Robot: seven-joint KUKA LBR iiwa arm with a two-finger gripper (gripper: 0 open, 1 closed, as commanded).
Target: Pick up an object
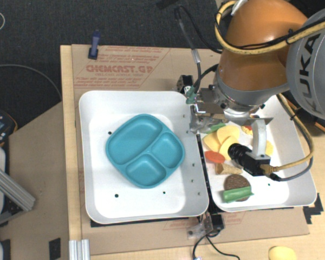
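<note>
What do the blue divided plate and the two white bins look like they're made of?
The blue divided plate looks like molded plastic with a matte to satin finish: uniform teal color, soft rounded compartment walls, faint sheen. The left bin and right bin look like smooth white plastic with rolled rims, though painted metal can't be ruled out.

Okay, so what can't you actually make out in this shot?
- Gripper: the arm's wrist covers it from above, so its state is unreadable.
- Right bin: its far half is hidden beneath the arm.
- Yellow pieces: partly covered, count unclear.
- Yellow object: cut by the bottom edge.
</note>
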